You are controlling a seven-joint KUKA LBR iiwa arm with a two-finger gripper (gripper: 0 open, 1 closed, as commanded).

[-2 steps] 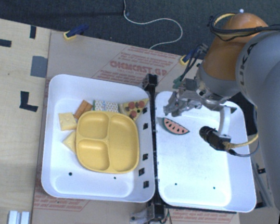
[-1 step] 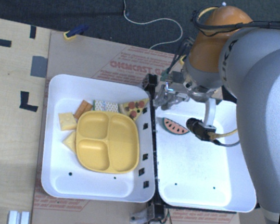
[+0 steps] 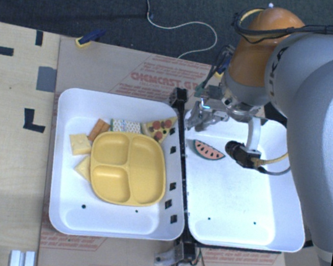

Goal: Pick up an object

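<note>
Overhead: red watermelon-slice toy flat in right white bin, near its far-left corner, just below and right of metal two-finger gripper; nothing between them. Gripper opening: cannot tell. Yellow divided plastic plate in left white bin

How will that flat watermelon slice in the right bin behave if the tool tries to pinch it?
The red watermelon-slice toy with a green rind lies flat on the right white bin's floor, so there is probably little edge to pinch. It looks thin and light, and would likely slide on the smooth plastic rather than roll.
</note>
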